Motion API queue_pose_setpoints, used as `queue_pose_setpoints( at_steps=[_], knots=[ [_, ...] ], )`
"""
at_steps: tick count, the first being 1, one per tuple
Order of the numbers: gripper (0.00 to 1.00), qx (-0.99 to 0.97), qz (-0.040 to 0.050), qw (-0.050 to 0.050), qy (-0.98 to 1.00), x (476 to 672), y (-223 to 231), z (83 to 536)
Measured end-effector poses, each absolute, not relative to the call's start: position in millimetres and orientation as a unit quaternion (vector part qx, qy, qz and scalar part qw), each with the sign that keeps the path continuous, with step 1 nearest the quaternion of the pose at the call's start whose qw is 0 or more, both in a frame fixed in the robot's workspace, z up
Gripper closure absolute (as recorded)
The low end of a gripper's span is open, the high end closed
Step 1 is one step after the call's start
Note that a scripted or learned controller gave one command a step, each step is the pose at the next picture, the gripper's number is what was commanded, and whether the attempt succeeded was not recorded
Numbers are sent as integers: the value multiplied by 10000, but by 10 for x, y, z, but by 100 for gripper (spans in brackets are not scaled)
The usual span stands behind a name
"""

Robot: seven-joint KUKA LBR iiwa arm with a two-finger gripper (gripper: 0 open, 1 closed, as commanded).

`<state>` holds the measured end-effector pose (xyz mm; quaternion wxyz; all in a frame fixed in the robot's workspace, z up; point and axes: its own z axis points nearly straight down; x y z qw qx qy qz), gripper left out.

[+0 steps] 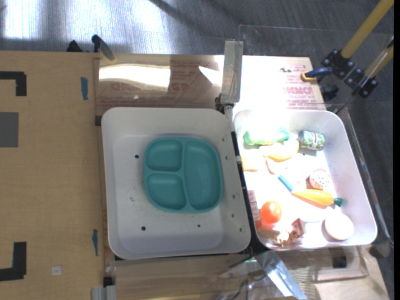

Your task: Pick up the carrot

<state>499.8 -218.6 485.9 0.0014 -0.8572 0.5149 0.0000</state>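
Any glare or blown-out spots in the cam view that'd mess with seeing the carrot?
Camera view: strong light washes out the right bin and the paper behind it, so pale items near the bin's top blur together; glare streaks the brown board behind the left bin; the carrot reads clearly, orange against white; the teal tray is evenly lit, slightly soft.

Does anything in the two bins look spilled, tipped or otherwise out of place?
Nothing stands out. The teal divided plate lies flat in the left bin. The right bin holds loose toy food in a jumble, with the carrot lying on its side, clear of the tomato.
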Motion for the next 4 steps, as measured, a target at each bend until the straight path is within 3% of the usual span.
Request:
queue_pose_setpoints(
  at_steps=[1, 2, 3, 4],
  knots=[
    [0, -8574, 4, 15, 5147, 4999, -2185, 4854],
    [0, -9647, 9, 20, 2633, 4804, -2071, 3797],
    [0, -9775, 49, 39, 2106, 4909, -2170, 2382],
    [0, -9615, 48, 27, 2746, 4881, -2195, 1327]
  ],
)
